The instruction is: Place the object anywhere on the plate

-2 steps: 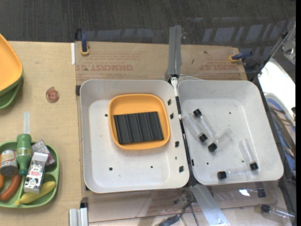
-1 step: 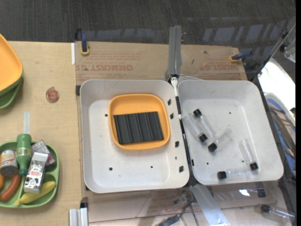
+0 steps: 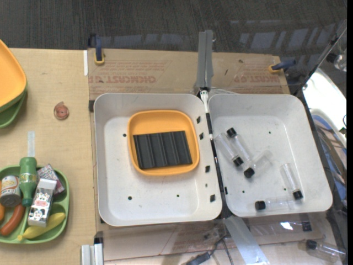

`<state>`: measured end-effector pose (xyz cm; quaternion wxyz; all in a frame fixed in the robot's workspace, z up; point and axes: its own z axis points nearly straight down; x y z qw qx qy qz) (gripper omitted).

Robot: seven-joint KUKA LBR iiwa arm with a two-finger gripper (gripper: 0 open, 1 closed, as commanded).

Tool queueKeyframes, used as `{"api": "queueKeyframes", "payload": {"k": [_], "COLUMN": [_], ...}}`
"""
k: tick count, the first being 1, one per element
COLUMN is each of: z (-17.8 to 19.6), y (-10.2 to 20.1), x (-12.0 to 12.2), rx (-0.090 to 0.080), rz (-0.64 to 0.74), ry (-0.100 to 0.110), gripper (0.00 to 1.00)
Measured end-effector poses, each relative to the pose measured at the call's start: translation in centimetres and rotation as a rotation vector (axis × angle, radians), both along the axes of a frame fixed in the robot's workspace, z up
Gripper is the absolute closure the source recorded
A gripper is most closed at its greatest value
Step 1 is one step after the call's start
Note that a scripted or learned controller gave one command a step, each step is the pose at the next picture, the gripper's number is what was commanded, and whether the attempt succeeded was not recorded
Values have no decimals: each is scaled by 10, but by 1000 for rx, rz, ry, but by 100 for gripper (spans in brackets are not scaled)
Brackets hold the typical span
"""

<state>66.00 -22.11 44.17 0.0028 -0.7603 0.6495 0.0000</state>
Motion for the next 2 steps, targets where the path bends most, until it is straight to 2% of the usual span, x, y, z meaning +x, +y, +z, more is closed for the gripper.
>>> {"api": "queueKeyframes", "payload": {"k": [1, 2], "z": [-1, -1], "y": [4, 7], "x": [0, 0], "rx": [0, 0], "rz": [135, 462], "ry": [2, 0], "gripper": [100, 100]}}
